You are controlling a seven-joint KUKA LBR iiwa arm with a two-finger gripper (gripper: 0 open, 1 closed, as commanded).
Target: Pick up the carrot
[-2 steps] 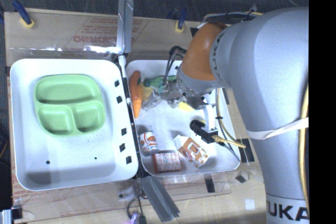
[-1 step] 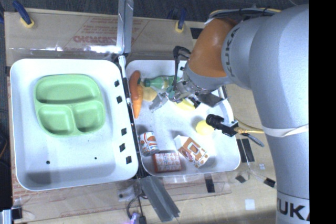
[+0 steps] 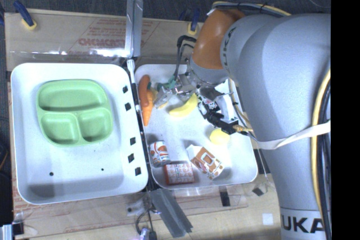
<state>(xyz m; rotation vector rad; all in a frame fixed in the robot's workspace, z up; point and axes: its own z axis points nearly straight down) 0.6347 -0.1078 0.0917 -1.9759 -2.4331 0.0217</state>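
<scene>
The carrot point(image 3: 145, 100) is orange and lies lengthwise against the left wall of the right bin point(image 3: 247, 168), its thick end toward the back. My gripper point(image 3: 167, 91) hangs low in the back of that bin, just right of the carrot's upper half. The grey arm and its orange band come down from the right and cover the bin's back right corner. Nothing shows held in the gripper.
A yellow banana-like piece point(image 3: 183, 107) lies just right of the gripper, and a lemon point(image 3: 218, 136) sits further right. Two small cans point(image 3: 159, 153) point(image 3: 179, 173) and a carton point(image 3: 207, 162) lie at the bin's front. A green divided plate point(image 3: 73, 111) sits in the left bin point(image 3: 22, 137).
</scene>
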